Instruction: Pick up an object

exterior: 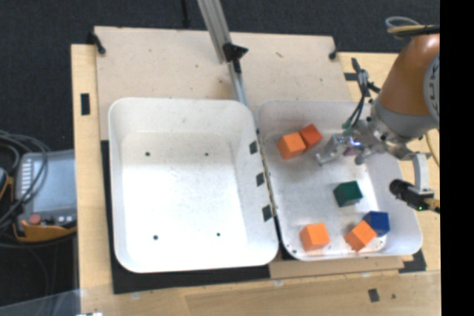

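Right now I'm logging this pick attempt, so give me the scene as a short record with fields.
arm: reaches in from the right, over the right bin
claw: above the bin floor, right of the upper orange pair
blocks in right bin: two touching orange blocks at top, green block mid, orange block at bottom, orange block touching blue block
left bin: white, shallow
held: nothing seen between the fingers

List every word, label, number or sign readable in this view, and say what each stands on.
None can be read.
The handheld pendant at the bench's left edge has a screen and buttons, too blurred to read.
The blocks in the right bin, such as the green block, show plain faces with no print.
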Motion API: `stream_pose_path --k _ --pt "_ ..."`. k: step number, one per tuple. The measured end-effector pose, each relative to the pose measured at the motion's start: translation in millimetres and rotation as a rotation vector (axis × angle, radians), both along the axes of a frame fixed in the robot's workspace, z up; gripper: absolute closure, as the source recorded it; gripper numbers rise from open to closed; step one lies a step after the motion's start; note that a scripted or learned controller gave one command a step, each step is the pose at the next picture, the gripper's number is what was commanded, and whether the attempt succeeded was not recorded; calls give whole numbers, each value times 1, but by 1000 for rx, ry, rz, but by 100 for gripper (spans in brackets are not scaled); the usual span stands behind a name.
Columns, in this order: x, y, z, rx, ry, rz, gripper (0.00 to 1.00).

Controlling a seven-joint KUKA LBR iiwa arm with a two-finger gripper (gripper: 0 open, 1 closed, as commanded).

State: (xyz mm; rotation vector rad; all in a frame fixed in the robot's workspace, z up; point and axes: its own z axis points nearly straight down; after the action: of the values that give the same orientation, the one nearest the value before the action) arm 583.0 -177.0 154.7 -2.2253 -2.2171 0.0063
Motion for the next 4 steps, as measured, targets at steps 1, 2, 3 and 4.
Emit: stream_pose_path --k 1,2,3,4 --pt "-1 -1 -52 1 1 -1 0" --pt "1 -2 -38 3 -6 -7 100" --pt "6 7 18 2 -10 8 100" --pt "8 6 66 1 -10 8 100"
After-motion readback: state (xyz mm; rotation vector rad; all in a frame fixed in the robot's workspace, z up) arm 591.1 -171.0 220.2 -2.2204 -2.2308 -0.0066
